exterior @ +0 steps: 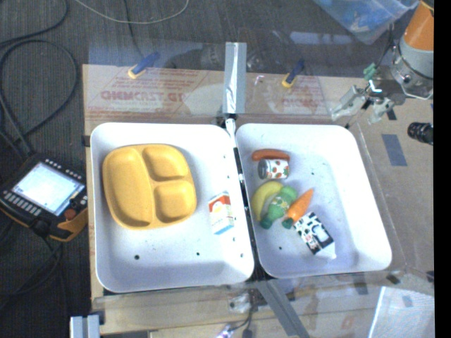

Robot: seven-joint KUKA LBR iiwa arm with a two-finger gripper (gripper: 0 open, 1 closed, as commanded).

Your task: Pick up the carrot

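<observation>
Black-and-white cow-print carton lies lowest in the right bin, tilted, at about 5 o'clock from the bin's middle. Carrot just above it, lying diagonal, orange tip toward 1 o'clock, green end toward 7 o'clock, touching or just beside the green vegetable and banana on its 9 o'clock side. Small can sits at 12 o'clock from the banana, a red sausage-like piece right behind it. Left bin holds a yellow divided plate toward 9 o'clock and a small milk carton near the 3 o'clock wall. Gripper hangs outside the right bin past its 1 o'clock corner, well apart from the carrot, nothing between the fingers; they look spread apart. Orange band of the arm at the view's 2 o'clock edge. Handheld controller on the floor at 9 o'clock.
</observation>
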